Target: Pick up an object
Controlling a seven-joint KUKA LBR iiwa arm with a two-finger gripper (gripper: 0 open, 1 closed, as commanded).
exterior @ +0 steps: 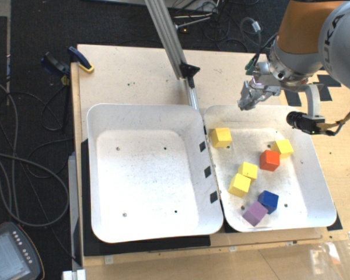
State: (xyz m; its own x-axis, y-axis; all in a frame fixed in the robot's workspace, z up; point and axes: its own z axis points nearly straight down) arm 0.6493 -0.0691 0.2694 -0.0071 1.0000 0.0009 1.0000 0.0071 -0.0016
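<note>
Camera view, working near to far. Closest to me in the right bin (pixel 315 214) are the purple cube (pixel 255 213) and blue cube (pixel 269 200), touching or nearly so. If I go for either, the claw will prob nudge the neighbour or wedge a finger between them, and the grab slips. Next back, two yellow cubes (pixel 244 179) sit corner to corner near the bin's middle. Same issue: no clean gap for fingers on the touching sides.

Red cube (pixel 269 160) and another yellow cube (pixel 283 147) are just beside each other too, towards the right. A lone yellow cube (pixel 221 136) sits at the far left of that bin, near the divider wall w/ the left bin (pixel 105 174). It's the best-separated pick imo, but the rim there could catch a finger on descent.

Farthest back, the claw (pixel 249 100) hangs above the bin's far rim, carrying nothing. I can't tell if it's released or clenched; fingers are too small and dark against the bench (pixel 134 74). If it's clenched on the way down, it just pokes a cube away. Cubes are small and the bin floor looks slick, so any off-centre close prob squirts one sideways.
</note>
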